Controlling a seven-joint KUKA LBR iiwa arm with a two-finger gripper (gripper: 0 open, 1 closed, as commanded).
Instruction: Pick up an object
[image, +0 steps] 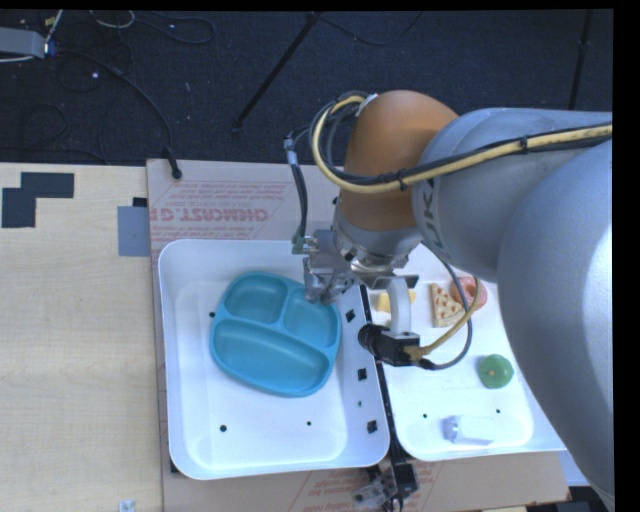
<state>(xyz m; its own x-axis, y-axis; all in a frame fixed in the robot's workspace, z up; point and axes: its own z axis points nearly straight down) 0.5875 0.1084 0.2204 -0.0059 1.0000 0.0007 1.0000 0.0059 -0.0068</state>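
A blue divided plate (270, 335) lies tilted in the left bin (190, 420). My gripper (318, 287) hangs low over the plate's upper right rim, close to the wall between the two bins. Its tip is at or just above that rim, and I cannot tell whether it touches. In the right bin (510, 425) lie a toy pizza slice (447, 303), a green ball (494, 371), a small pale object (467, 430) and a yellow piece (381, 300) partly hidden by the wrist.
The grey arm and its orange band (395, 150) cover the upper right of the bench and part of the right bin. A cable (440, 345) loops down from the wrist over the right bin. Cardboard (220, 205) lies under both bins.
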